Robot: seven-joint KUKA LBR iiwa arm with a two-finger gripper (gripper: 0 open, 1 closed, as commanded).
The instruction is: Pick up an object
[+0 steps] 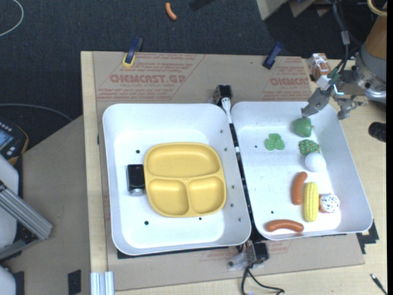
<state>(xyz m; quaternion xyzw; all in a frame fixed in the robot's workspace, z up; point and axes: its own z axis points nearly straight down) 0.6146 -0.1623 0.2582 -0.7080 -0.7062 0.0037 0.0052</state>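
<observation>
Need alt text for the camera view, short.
The gripper hangs open over the right bin's far corner, above a green toy, holding nothing. That bin holds toy food: corn, sausages, an egg. The left bin holds a yellow divided plate.

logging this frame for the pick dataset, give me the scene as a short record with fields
left bin: yellow divided plate, small black block touching its left edge
right bin: green round item, green leafy piece, broccoli, white egg, two sausages, corn cob, speckled white item
gripper: open, above the right bin's far right corner, near the green round item
held object: none seen between the fingers
</observation>
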